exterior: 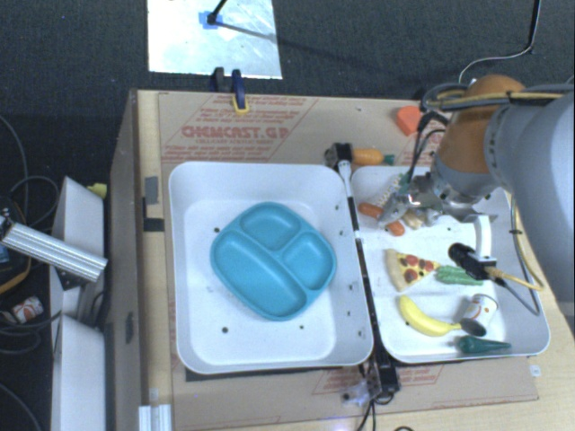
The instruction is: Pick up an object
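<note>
Camera view: a blue divided plate [272,259] lies in the left bin [202,205]. In the right bin [530,326] — a pizza slice [409,268], banana [428,319] and green pepper [481,344] near the front. The gripper [402,203] hangs over small orange pieces [370,211] at the back, just beside them — grip state cannot be told.

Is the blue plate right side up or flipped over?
Right side up: the plate shows its three hollow compartments facing up, lying flat in the left bin.
</note>
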Tool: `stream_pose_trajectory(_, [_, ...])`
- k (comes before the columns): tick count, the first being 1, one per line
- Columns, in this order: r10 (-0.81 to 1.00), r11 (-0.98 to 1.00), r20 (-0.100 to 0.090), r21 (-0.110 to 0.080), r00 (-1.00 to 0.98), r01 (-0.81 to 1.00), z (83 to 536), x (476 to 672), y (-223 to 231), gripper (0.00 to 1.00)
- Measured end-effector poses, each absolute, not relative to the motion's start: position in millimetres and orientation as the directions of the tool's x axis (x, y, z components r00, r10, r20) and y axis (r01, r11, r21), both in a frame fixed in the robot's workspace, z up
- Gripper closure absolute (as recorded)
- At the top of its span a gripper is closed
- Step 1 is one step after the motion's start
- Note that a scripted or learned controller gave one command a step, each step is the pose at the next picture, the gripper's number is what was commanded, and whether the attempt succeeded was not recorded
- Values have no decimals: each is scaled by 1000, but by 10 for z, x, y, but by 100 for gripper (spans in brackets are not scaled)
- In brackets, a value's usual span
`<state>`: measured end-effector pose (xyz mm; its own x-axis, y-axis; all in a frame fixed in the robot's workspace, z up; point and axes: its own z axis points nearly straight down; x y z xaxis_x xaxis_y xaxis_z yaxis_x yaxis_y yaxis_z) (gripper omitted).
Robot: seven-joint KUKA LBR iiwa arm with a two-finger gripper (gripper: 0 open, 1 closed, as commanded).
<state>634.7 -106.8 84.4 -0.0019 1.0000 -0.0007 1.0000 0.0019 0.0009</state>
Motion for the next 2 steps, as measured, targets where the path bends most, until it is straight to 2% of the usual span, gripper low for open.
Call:
stream_pose_trajectory(1, [1000, 2, 1, -7, -2, 1000, 835, 6492, -842, 0])
stream_pose_trajectory(2, [1000, 4, 3, -21, -4, 1000, 920, 6466, -848, 100])
